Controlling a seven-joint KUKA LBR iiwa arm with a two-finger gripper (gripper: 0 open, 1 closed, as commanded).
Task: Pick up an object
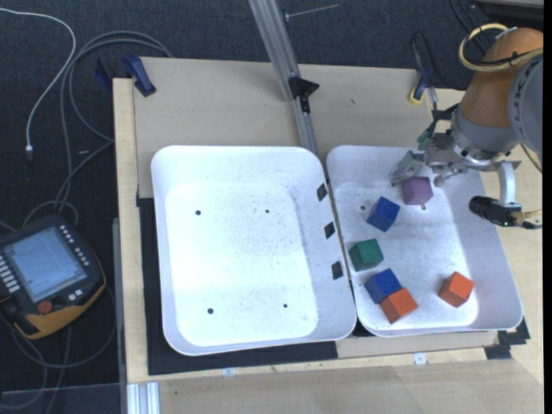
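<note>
A pendant [39, 276] with a lit screen and an orange underside lies on the dark carpet [172, 11] at the left, just off the bench [216, 102]; grey cables [60, 84] loop over the carpet above it; a blue clamp [138, 74] grips the bench's far left corner, and another clamp [421, 84] sits at its far edge on the right; a slanted metal rail [276, 41] crosses the far edge of the bench and ends between the bins; a black mat [241, 356] shows under the left bin's near edge.
</note>
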